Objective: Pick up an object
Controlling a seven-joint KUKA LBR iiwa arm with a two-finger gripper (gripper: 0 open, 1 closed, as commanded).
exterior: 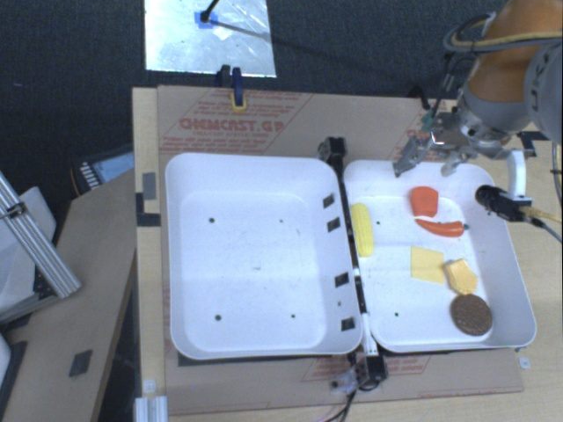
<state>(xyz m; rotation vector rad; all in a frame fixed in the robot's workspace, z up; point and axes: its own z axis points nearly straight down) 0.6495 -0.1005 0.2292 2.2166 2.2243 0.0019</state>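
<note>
Claw [428, 158] above right bin's [519, 310] far rim, fingers spread, gripping nothing. I judge approach step; next I descend onto orange piece [424, 200].

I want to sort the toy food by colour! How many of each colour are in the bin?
Yellow: 3 — corn cob, flat slice, small chunk
Orange: 1 — orange piece
Red: 1 — chili pepper
Brown: 1 — round cookie
Total: 6

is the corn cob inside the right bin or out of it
Inside. The corn cob lies flat on the floor of the right bin, along its left wall.
</note>
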